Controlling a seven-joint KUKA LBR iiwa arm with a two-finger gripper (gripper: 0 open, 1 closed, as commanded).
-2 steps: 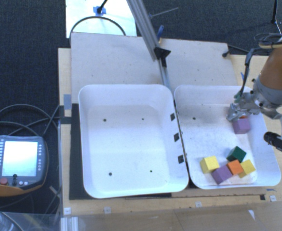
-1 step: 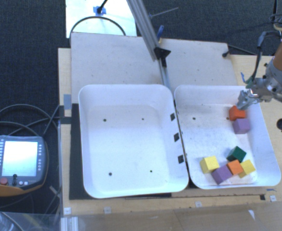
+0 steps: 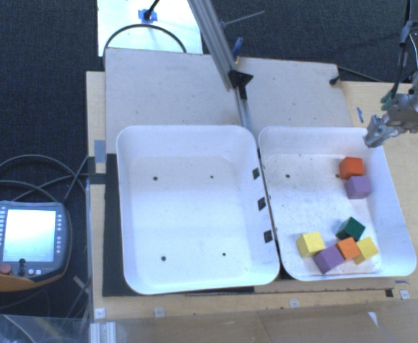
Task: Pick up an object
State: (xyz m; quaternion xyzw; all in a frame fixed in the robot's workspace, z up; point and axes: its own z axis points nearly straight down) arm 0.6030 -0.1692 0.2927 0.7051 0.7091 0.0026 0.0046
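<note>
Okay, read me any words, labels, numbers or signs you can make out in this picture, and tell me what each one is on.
No text can be read in this view.
Teach pendant: its screen is washed out to a pale glow; any text on it or on its buttons is too blurred to read.
Blocks in the right bin: plain coloured faces, no markings.
Left bin: only small dark spots, no writing.

Seven small blocks lie in the right bin (image 3: 394, 213). Toward its far right, an orange block (image 3: 351, 167) touches a purple block (image 3: 358, 186) just nearer. In the near right corner cluster a green block (image 3: 351, 228), yellow block (image 3: 310, 244), purple block (image 3: 329, 258), orange block (image 3: 348, 248) and yellow block (image 3: 366, 249).
</note>
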